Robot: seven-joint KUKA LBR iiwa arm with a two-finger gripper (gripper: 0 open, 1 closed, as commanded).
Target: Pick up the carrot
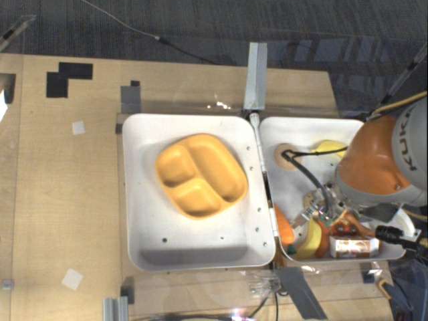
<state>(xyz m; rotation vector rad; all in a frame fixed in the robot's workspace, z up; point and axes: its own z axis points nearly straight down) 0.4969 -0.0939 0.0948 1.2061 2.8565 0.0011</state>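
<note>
I see the carrot (285, 231) at the lower left corner of the right bin (297, 134), beside a banana (309, 241). The tool (319, 209) hangs just right of it; its state I cannot tell. I should approach the carrot clear of the bin wall.

Yellow divided plate (199, 174) in white left bin (144, 199); orange carrot (285, 231).

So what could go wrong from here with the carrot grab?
1. Clutter: the carrot lies in the right bin's near corner, crowded against the banana and bottle, so a neighbour might get grabbed.
2. It hugs the bin wall, leaving little finger room.
3. The arm hides the gripper, so a grasp is hard to confirm.
</note>
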